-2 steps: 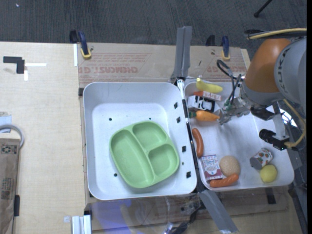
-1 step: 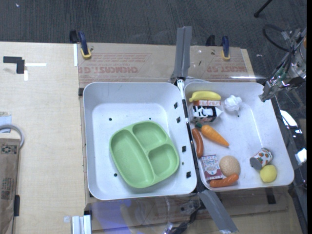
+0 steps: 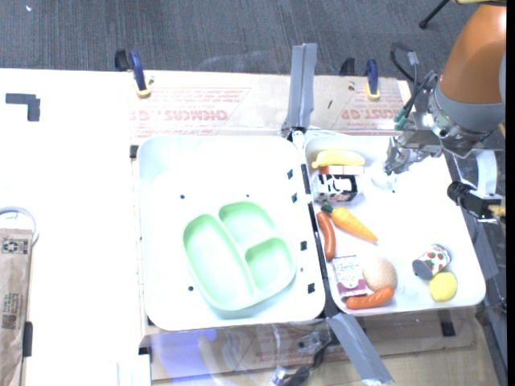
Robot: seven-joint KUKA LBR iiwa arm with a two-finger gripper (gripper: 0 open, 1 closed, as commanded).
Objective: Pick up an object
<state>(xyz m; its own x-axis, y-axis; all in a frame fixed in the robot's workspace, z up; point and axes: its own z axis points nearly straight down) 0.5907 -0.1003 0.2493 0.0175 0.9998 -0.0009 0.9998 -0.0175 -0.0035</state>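
**End Effector Over the Right Bin, Upper Area**

The end effector hangs over the upper part of the right bin, reaching in from the right below the arm's orange band. Its tip points down and to the left, close to the white bin floor. Whether the fingers are open or closed cannot be determined at this size and angle. No object is visible between them, and contact with the bin floor cannot be confirmed.

Right bin contents:
- A banana lies near the upper left corner, just left of the end effector.
- A small black-and-white item sits directly below the banana.
- A carrot lies slantwise below that item.
- A red sausage lies along the left wall, beside the carrot.
- A small pink packet, a round bread roll and a second sausage are grouped at the lower edge, touching or nearly touching one another.
- A patterned cup lies on its side near the lower right, with a lemon just below it.

The left bin holds a green divided tray.

The banana and the black-and-white item are the nearest objects to the end effector, both to its left and apart from it. The remaining objects lie well below it. The bin floor directly beneath the tip is bare. Both bins rest on the surface.
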